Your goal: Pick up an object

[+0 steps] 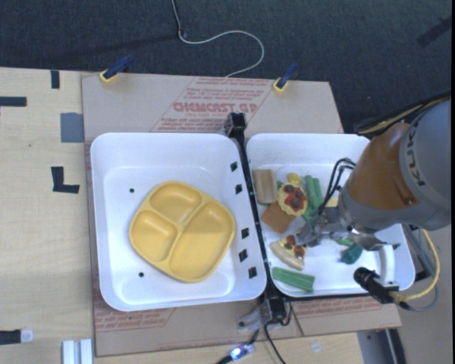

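The right bin (330,146) holds several toy foods: a tan block (264,186), a yellow piece with red dots (293,196), a brown wedge (275,218), a pizza slice (289,252), a green pod (293,279), green sticks (312,190) and a teal piece (351,254). My gripper (312,232) is low in this bin, just right of the brown wedge and above the pizza slice. The wrist and its orange band (379,180) hide whatever lies beneath them.
The left bin (114,158) holds a yellow divided plate (183,230). A black divider with clips (244,203) runs between the two bins. Both bins rest on a cardboard sheet (212,105), and a white cable (227,40) loops behind it.
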`<state>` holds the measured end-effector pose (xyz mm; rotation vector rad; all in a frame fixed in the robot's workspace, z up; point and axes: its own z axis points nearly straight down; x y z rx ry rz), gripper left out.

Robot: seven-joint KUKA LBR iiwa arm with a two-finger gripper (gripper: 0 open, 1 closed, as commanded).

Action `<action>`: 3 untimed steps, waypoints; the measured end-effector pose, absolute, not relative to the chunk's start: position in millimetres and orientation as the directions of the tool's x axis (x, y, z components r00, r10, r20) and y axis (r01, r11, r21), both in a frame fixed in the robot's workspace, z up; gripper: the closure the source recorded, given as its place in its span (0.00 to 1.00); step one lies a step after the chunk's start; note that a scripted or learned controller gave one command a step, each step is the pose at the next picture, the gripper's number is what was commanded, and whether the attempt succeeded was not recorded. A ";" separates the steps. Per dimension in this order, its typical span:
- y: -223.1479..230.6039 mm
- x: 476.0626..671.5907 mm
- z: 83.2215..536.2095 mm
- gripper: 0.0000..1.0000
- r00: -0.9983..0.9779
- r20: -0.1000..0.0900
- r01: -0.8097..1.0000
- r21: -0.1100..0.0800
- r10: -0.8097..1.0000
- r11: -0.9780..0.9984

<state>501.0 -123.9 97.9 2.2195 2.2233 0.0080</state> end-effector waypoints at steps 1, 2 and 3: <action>-126.5 502.0 160.4 1.00 -0.001 -0.001 1.000 0.003 1.000 0.001; -131.4 502.2 203.7 1.00 -0.001 -0.001 1.000 0.003 1.000 0.001; -131.0 502.6 225.3 1.00 -0.001 0.000 1.000 0.001 1.000 0.001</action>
